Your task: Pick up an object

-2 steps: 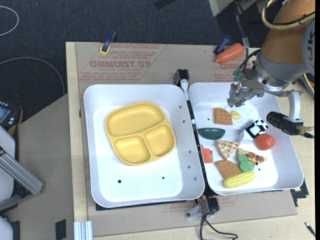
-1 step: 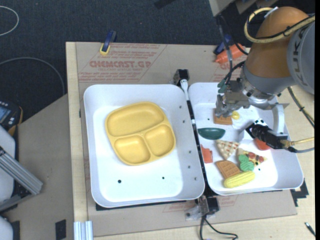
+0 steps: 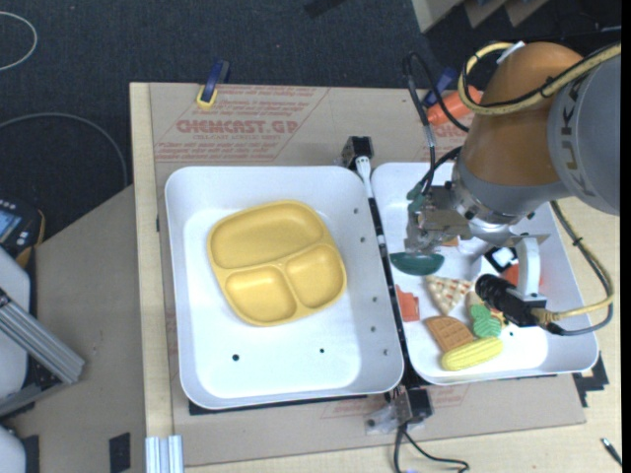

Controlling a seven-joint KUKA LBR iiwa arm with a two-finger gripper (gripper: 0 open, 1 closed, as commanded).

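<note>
The gripper point(image 3: 430, 235) hangs over the right bin point(image 3: 562, 358) just above a dark green spoon-like piece point(image 3: 417, 261), whether its fingers are parted or closed I cannot tell, so a descent may nudge that piece against the nearby pizza slice point(image 3: 451, 291) and miss it.

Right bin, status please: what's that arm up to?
Pincer low over right bin, grip unclear. Green spoon-like piece just under it. Toy corn, cracker, pizza slice loose nearby. Yellow tray in left bin.
</note>
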